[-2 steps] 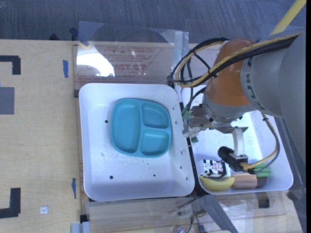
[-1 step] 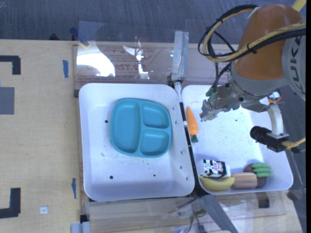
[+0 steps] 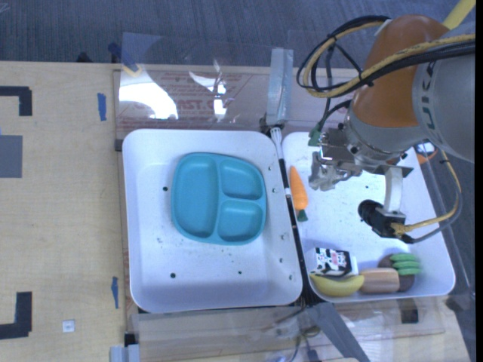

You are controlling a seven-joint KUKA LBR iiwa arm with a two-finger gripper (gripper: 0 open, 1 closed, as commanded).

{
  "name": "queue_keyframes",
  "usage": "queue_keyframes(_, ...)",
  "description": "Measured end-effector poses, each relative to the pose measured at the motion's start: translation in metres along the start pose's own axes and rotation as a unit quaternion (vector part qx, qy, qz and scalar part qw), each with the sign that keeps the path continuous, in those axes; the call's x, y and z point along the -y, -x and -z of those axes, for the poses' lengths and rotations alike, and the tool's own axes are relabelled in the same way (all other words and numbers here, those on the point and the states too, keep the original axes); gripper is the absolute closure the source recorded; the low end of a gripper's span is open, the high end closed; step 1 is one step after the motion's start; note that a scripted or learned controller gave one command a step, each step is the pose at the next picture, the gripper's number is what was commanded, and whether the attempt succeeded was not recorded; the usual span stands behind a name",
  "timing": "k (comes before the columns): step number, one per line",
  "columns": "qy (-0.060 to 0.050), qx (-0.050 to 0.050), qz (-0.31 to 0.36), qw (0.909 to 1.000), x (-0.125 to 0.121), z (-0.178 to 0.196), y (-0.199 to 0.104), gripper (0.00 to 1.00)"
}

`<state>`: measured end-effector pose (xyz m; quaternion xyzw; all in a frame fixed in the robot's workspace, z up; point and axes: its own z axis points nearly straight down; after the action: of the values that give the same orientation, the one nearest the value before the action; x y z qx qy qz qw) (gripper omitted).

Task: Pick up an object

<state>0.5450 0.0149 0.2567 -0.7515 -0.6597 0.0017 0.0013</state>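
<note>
- The arm (image 3: 423,81), nearest the camera, reaches in from the right, its orange band and looped yellow and black cables hanging over the far part of the right bin (image 3: 445,277).
- The gripper (image 3: 326,173) points down over the far left part of that bin, just right of the carrot; nothing shows between its fingers, and whether they are spread or closed I cannot tell.
- The carrot (image 3: 299,191), orange with a green end, lies along the right bin's left wall, close beside the gripper but apart from it.
- Along the near wall of the same bin lie a banana (image 3: 336,283), a small black-and-white box (image 3: 333,260) touching it from behind, a tan block (image 3: 379,280) at the banana's right end, and a green ridged piece (image 3: 405,262) on a dark lump at the near right corner.
- The left bin (image 3: 143,225) holds a blue divided plate (image 3: 218,198) lying flat near its middle.
- Both bins sit side by side on a wooden bench (image 3: 53,225).
</note>
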Motion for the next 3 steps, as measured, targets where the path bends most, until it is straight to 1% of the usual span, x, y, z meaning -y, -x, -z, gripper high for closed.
queue_keyframes(1, -0.001, 0.000, -0.047, 0.9989, 0.038, -0.028, -0.004, 1.00)
queue_keyframes(2, 0.005, 0.000, 0.098, 0.9952, 0.017, 0.105, -0.033, 1.00)
queue_keyframes(3, -0.001, 0.001, 0.204, 0.9790, 0.064, 0.005, 0.023, 1.00)
